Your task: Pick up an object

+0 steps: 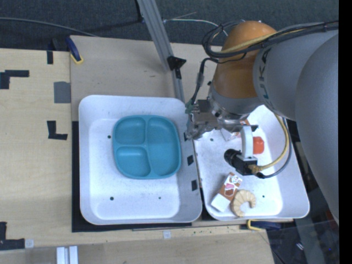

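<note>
The gripper (193, 126) is hanging low over the right bin's (286, 205) left edge, its state impossible to tell; a croissant (243, 201) is lying, seemingly untouched, nearby.

Matt blue plastic plate (147, 147); smooth white plastic bins (93, 202); pale wood bench (33, 175); glossy orange band (242, 48).

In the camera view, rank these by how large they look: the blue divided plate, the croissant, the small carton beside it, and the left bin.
1. left bin
2. blue divided plate
3 and 4. croissant and small carton: these look about alike, and they overlap, so I won't rank them.
</note>
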`<state>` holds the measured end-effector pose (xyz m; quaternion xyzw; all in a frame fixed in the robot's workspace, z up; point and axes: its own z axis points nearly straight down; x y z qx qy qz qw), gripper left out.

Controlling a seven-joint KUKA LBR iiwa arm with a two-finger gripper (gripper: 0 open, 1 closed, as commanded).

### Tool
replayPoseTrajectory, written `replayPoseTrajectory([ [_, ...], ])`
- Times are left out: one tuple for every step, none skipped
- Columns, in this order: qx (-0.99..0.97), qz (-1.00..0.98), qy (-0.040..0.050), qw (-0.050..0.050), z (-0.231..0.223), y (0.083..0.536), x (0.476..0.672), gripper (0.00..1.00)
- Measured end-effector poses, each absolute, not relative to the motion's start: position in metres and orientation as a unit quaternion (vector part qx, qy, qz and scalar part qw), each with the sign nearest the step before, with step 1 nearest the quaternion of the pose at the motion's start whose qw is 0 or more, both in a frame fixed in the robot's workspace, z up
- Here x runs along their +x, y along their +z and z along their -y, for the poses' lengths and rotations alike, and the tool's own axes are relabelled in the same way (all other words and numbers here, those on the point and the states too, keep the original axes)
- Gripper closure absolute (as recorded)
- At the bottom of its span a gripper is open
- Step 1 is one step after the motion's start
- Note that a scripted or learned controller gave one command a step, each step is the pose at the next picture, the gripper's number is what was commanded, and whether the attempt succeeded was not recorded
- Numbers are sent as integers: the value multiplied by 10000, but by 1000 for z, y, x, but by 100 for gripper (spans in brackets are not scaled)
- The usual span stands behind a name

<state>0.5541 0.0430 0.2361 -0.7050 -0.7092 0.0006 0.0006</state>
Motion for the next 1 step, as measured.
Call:
replayPoseTrajectory([
  [-7044, 7098, -2, 10, -96, 242, 562, 100],
])
